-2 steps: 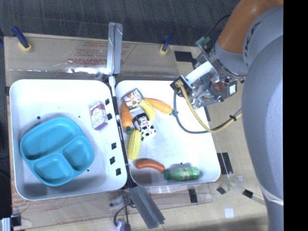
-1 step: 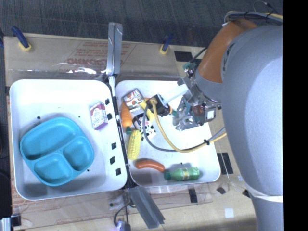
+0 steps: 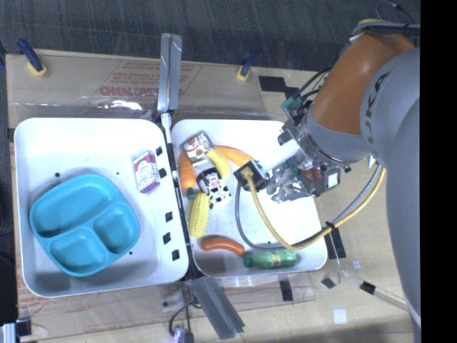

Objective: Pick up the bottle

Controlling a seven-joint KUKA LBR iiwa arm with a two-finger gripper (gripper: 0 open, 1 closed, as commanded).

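The grey arm [image 3: 385, 98] with its orange band reaches in from the right and hangs over the right side of the right bin [image 3: 303, 224], which sits on the surface [image 3: 86, 70] touching the left bin [image 3: 43, 138] along a shared middle wall. In the left bin a blue divided tray [image 3: 82, 224] lies toward the lower left, and a small purple-and-white carton [image 3: 146, 171] rests near the bin's right wall, apart from the tray. The hand [image 3: 291, 186] is over the right half of the right bin, above bare white floor, with a yellow cable [image 3: 285, 240] and a dark one looping down from it; whether it is wide or narrow I cannot tell, as its tips are lost in the clutter of the wrist, and nothing is seen between them. The bottle [image 3: 272, 259], green with a yellowish label, lies on its side along the bottom wall of the right bin, below the hand and well apart from it. Just to its left lies an orange-red sausage-shaped item [image 3: 222, 246]. Up the left wall of that bin are a corn cob [image 3: 198, 215], an orange carrot-like piece [image 3: 186, 172], a banana [image 3: 219, 161], a small carton [image 3: 197, 148] at the top, and a black-and-white spotted toy [image 3: 214, 186] crowded among them.
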